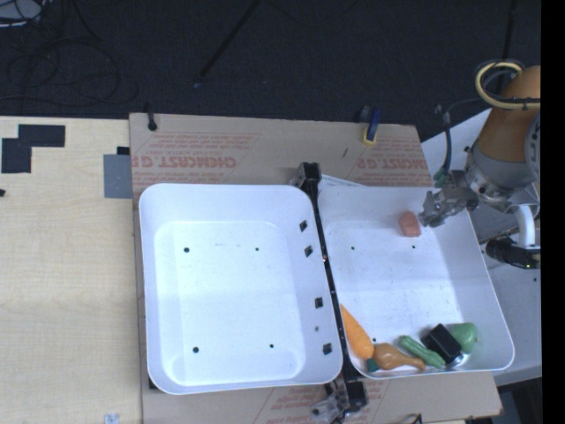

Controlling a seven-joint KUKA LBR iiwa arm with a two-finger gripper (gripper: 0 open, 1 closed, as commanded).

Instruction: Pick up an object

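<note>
Pink lump (410,225): lies in the right bin (477,276), far part, apart from the other items.
Handling: likely light, small and rounded (may roll); best pinched across its middle.
Gripper (434,211): just right of the lump; cannot tell its state.
Near corner: carrot (355,329), green pieces (422,352), black block (442,343), heaped together.
Left bin (150,237): alongside.
</note>
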